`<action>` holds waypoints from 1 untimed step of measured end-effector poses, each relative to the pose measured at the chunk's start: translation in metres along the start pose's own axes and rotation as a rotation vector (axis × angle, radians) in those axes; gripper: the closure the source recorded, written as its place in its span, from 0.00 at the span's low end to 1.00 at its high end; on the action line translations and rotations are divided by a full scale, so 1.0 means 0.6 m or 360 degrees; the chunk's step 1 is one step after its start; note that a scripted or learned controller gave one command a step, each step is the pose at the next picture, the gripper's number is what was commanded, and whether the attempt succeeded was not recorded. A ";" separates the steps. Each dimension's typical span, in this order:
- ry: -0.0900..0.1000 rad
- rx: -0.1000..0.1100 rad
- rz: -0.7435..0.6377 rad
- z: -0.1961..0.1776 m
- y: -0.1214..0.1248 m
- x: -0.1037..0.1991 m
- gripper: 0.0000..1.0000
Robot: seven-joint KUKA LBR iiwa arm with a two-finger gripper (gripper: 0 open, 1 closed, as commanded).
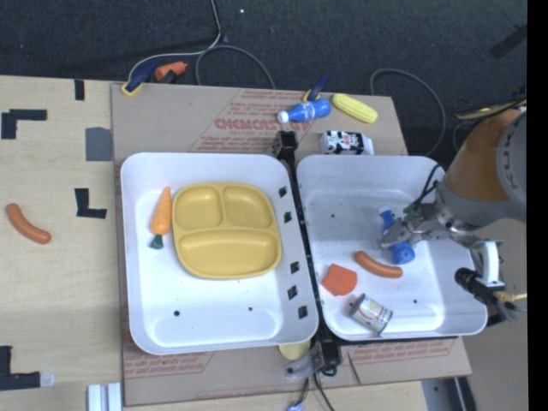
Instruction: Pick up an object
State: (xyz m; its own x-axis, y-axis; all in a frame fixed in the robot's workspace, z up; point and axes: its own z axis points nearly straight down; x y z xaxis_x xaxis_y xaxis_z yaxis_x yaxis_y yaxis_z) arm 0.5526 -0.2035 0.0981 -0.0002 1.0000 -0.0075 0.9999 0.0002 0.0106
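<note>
A wooden bench (51,315) is carrying a cardboard sheet (240,118), and a sausage (27,223) is lying on the wood, well apart from the fingers.

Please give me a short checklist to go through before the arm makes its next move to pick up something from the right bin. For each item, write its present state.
1. Gripper is over the right bin: ok.
2. A thing is held between the fingers: cannot tell; the blue parts at the gripper hide this.
3. Nearest target, the sausage, lies free on the bin floor, just below the gripper in the picture: ok.
4. Orange piece and small can lie apart from the sausage, so they should not be caught together with it: ok.
5. Gripper has room from the bin walls: ok, it is near the middle of the bin.
</note>
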 end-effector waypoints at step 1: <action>0.0008 0.0009 -0.0012 0.020 0.086 0.121 1.00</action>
State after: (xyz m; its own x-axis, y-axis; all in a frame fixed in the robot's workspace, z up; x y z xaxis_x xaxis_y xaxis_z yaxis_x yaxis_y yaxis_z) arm 0.6044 -0.1309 0.0861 -0.0079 1.0000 -0.0027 1.0000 0.0079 0.0049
